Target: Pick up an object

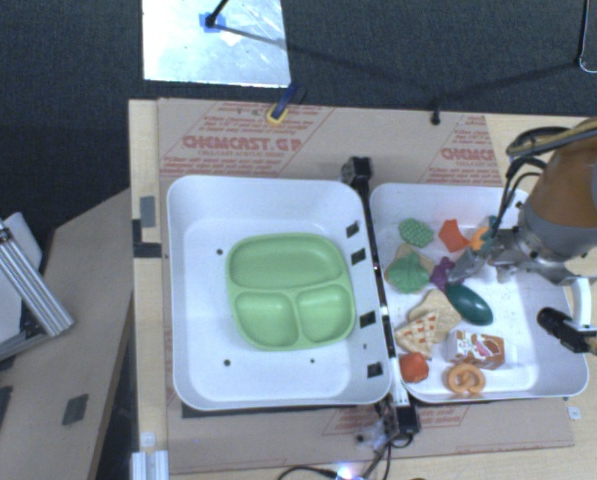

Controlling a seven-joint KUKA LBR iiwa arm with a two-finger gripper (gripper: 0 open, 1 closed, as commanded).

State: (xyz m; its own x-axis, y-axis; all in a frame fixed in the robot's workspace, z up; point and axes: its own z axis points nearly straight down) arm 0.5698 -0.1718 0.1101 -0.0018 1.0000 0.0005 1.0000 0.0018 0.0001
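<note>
1. Looking down, we count two white bins: the left bin bears one pale green tray with three compartments, smooth and round-cornered.
2. The right bin holds about ten small toy foods, bunched toward its left side.
3. Among them we see one ridged green leaf, one orange block, one purple piece, one glossy dark green oval, one pizza slice, one red tomato, one pretzel.
4. One gripper hangs low over the toys, near the purple piece and the oval; we cannot tell how it is set.
</note>
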